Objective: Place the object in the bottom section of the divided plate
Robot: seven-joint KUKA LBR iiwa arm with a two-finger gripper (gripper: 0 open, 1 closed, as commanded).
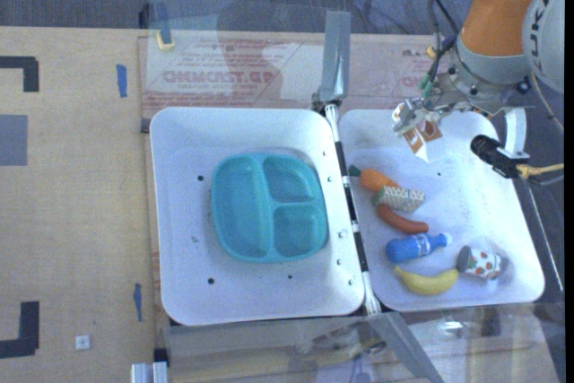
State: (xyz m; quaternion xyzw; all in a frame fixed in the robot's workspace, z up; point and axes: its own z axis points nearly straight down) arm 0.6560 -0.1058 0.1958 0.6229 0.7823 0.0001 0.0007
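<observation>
- The divided plate [269,207], a teal dish with three sections, lies alone in the left bin [179,157]; all its sections look bare, so the task's placing is not yet done.
- The pincer [417,123] hangs over the upper left part of the right bin [525,278], to the right of the plate and across the wall between the bins. Something small and pale with a brown patch shows at its tip, but I cannot tell whether its fingers are apart or together, nor whether that piece is a held thing or part of the tool.
- Which thing is meant is not plain. The candidates all lie in the right bin, to the right of the plate: a carrot [377,180], a sausage [402,221], a blue bottle [417,247], a banana [427,281] and a spotted mushroom toy [482,263].
- Risk: the carrot, a patterned piece and the sausage crowd together nearest the plate, so a descent there may nudge one aside or catch two.
- Risk: the bottle and banana are round and may roll out of a grip.
- Risk: carrying across to the plate means clearing the bin walls; a low path could knock the load loose.
- Risk: the plate's sections are small, so a slightly off release may land in the wrong one.
</observation>
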